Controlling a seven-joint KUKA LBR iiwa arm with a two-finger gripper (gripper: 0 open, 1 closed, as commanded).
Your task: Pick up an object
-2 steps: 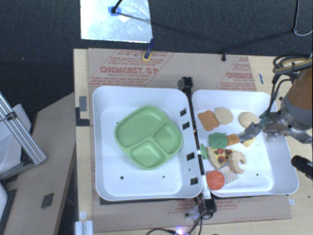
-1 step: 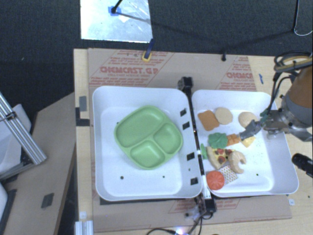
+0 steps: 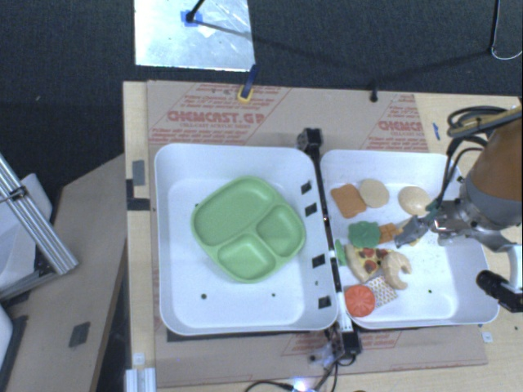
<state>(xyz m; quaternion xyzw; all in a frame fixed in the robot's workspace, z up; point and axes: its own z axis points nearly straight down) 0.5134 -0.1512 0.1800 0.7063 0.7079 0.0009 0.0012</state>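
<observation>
Claw [image 3: 406, 232]: low over the right bin, tip beside a small orange piece; the tip is blurred, so its state cannot be told.
Arm [image 3: 498, 182]: reaches in from the right, cut off by the edge.
Right bin [image 3: 458, 305]: toy food clustered at its left side: green piece [image 3: 364, 234], pizza slice [image 3: 368, 259], red round [image 3: 359, 300].
Left bin [image 3: 176, 300]: holds a green divided plate [image 3: 248, 228].
Desk [image 3: 221, 114]: printed cardboard under both bins.

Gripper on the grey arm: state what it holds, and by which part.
Cannot be told. The gripper sits low in the right white bin beside the green toy food piece, its tip blurred.
</observation>
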